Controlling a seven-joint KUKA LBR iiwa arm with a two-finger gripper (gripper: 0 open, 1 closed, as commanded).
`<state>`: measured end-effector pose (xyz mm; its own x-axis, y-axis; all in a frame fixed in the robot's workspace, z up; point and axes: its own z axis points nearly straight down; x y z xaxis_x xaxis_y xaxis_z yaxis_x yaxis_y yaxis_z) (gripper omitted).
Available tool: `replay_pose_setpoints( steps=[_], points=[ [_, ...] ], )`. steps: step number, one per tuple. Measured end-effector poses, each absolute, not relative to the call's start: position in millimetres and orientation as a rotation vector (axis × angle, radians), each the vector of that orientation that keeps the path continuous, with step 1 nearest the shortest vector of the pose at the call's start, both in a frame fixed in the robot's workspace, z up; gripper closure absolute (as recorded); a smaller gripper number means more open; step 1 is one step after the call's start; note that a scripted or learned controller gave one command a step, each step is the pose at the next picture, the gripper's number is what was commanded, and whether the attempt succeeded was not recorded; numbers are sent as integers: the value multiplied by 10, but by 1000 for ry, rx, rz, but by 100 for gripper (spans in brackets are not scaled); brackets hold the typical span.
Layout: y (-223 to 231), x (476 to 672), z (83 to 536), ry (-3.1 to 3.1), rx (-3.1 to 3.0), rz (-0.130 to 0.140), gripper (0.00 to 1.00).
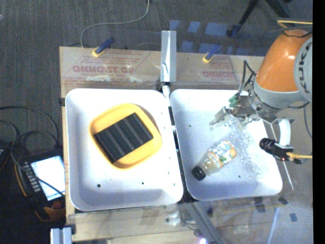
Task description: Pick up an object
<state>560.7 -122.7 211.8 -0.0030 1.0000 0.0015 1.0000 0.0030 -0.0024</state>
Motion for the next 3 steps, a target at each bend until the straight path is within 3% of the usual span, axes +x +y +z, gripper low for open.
replay_pose_setpoints(
  steps=[1,2,3],
  points=[
    [-1630,5390,940,-2160,-2281,-5,0],
    [-1111,4914,924,-2346,-2121,-15,0],
    [-1004,5769,915,-2119,-2337,-13,0]
  ],
)
